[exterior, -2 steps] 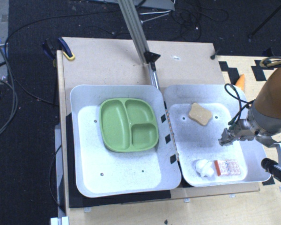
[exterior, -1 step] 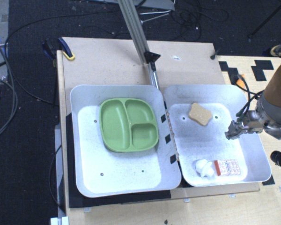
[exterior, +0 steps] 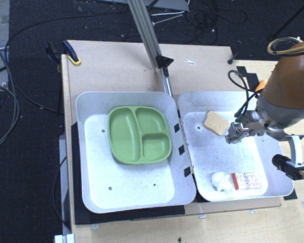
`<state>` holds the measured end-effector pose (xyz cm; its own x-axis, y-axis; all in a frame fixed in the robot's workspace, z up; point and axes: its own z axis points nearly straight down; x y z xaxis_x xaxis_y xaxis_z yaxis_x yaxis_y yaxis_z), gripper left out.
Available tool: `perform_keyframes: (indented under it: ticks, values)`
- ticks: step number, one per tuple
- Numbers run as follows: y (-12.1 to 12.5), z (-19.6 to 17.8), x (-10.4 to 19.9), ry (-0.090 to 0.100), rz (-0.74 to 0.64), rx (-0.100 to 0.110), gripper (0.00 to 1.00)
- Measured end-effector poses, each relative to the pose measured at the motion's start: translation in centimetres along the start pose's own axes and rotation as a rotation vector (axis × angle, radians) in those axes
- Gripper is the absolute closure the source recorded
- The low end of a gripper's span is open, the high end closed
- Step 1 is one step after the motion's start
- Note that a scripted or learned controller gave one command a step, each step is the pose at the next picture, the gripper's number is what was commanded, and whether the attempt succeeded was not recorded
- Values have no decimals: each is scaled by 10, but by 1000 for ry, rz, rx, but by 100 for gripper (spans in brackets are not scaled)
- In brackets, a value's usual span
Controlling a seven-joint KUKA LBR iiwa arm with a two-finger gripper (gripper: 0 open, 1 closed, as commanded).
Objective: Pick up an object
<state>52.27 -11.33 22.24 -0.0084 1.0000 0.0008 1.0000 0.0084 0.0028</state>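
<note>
Nearest to me, along the front rim of the right bin, I see a small white crumpled wad touching a flat white packet with red print; both lie below the claw, well apart from it. What I take as the closest pick is the tan sponge-like block, a rounded slab lying tilted on the bin floor, just to the left of the claw and slightly farther from me. From here I cannot tell whether the block touches the claw, and I cannot tell how the claw is set, since the wrist and dark cables cover it. I see nothing gripped. My arm comes in from the right, its orange band above the grey wrist, and it hangs over the right bin's far corner. Far to the claw's left, the left bin holds a green divided plate with three compartments, sitting flat toward its back half. Between the two bins a row of dark clips runs along the shared rims. A grey metal pole slants across the wooden bench behind the bins.
</note>
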Motion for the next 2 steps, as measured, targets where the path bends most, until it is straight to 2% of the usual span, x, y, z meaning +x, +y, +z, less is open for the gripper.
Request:
perform_keyframes:
  ticks: [2]
  values:
    - [51,-6,87,0,1,-1,100]
